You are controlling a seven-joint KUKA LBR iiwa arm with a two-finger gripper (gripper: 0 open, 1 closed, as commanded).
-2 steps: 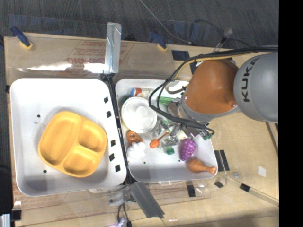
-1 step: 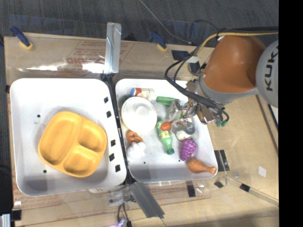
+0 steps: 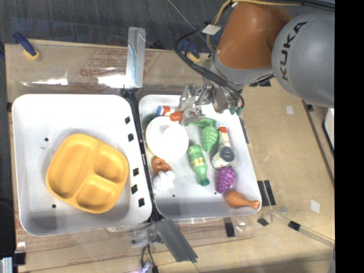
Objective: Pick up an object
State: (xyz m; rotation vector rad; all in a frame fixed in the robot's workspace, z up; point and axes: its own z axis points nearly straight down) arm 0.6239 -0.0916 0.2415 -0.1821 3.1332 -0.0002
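My gripper (image 3: 193, 108) hangs over the far end of the right bin (image 3: 187, 208), just above an orange-and-red toy (image 3: 175, 116) and next to a green toy (image 3: 206, 122). Nothing is visibly held between its fingers. Under it lie a white round lid (image 3: 166, 139), a green grape bunch (image 3: 210, 137), a green bottle (image 3: 198, 163), a small sauce bottle (image 3: 223, 151), purple grapes (image 3: 225, 178) and a chicken drumstick (image 3: 241, 199). A small brown toy (image 3: 160, 165) and a white piece (image 3: 165, 180) rest by the bin's left wall.
The left bin (image 3: 28, 118) holds a yellow divided tray (image 3: 87, 172). A metal clamp (image 3: 136, 56) stands behind the bins' shared wall. The grey and orange arm (image 3: 256, 33) looms over the right bin's far right corner.
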